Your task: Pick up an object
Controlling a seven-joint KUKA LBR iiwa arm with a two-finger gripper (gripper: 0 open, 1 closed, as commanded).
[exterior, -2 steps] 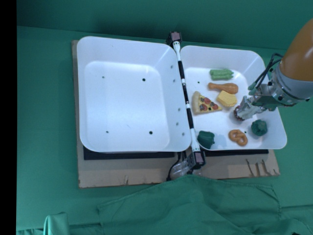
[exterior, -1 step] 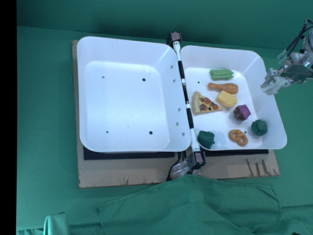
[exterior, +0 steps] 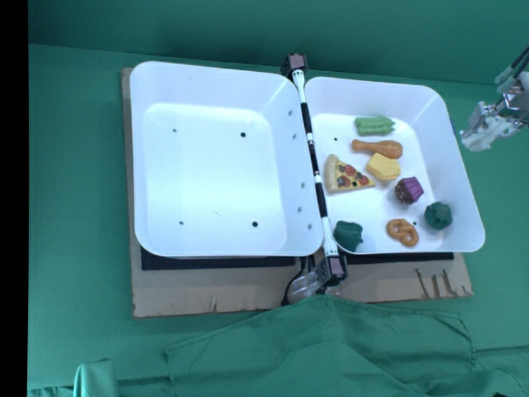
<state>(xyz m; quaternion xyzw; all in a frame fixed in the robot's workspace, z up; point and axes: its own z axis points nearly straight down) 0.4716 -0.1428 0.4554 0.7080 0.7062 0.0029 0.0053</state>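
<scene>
Eight toys (exterior: 384, 168) in right bin (exterior: 450, 131); pincer (exterior: 483, 131) outside, right.

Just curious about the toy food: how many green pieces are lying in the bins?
3, all in the right bin: a green bean pod at the far side, a green pepper at the near left, a dark green piece near the right wall.

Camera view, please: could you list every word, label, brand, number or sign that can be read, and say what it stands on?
None: no readable text anywhere in the camera view.
The toy food, such as the pizza slice and the pretzel, bears no lettering.
The left bin and right bin carry only small dark dots, not characters.
The claw and the cardboard show no legible marking.
</scene>
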